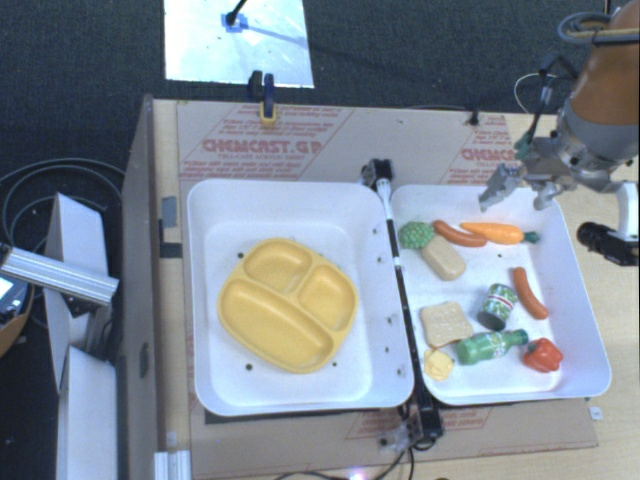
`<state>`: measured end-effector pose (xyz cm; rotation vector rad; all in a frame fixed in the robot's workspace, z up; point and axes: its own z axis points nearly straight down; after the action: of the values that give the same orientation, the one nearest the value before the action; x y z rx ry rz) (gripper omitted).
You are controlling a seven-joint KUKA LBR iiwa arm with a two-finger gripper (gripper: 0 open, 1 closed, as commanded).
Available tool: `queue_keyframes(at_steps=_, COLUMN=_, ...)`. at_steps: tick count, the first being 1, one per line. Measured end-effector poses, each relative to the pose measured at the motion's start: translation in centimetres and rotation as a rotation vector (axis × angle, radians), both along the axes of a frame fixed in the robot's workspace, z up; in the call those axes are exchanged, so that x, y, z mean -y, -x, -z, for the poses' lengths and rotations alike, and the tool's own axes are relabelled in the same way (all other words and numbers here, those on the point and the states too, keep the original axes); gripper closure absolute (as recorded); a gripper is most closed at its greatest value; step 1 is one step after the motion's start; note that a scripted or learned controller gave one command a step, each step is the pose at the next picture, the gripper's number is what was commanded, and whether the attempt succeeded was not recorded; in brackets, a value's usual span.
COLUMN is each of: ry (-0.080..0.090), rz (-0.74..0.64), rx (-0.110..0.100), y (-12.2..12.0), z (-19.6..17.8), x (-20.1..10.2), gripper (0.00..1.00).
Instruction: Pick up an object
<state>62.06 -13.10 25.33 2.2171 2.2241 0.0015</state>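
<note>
Jaws (520,187) — spread, grasping nothing — hang over the right bin's (585,298) far edge, just above the toy carrot (493,233). Beside it lie a sausage (459,234) and broccoli (417,235) (left bin (205,298): a yellow divided plate (287,304)).

Carrot (492,233): orange with a green tip, lying flat at the upper right of the frame, near the right bin's far edge.
Sausage (459,234): red-orange, just left of the carrot, touching the broccoli (416,235), a green floret.
Bread roll (443,260): pale beige, slanted, just below the sausage.
Second sausage (530,293): red-orange, lying diagonally at right centre.
Can (496,306): dark green with a label, tipped, centre of the bin.
Toast slice (446,322): tan, flat, left of the can.
Green bottle (490,345): on its side, lower centre.
Red pepper (541,354): lower right corner.
Yellow piece (438,365): small, lower left corner.
</note>
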Motion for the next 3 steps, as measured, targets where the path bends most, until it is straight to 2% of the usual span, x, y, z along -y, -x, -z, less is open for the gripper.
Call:
queue_keyframes(at_steps=1, ry=0.003, rz=0.003, rx=0.018, y=-0.5, z=15.0, x=0.6, gripper=0.0)
queue_keyframes(at_steps=2, ry=0.007, rz=0.002, rx=0.023, y=-0.1, z=15.9, x=-1.7, gripper=0.0)
queue_keyframes(at_steps=3, ry=0.0, rz=-0.002, rx=0.004, y=-4.9, z=13.8, x=-2.5, gripper=0.0)
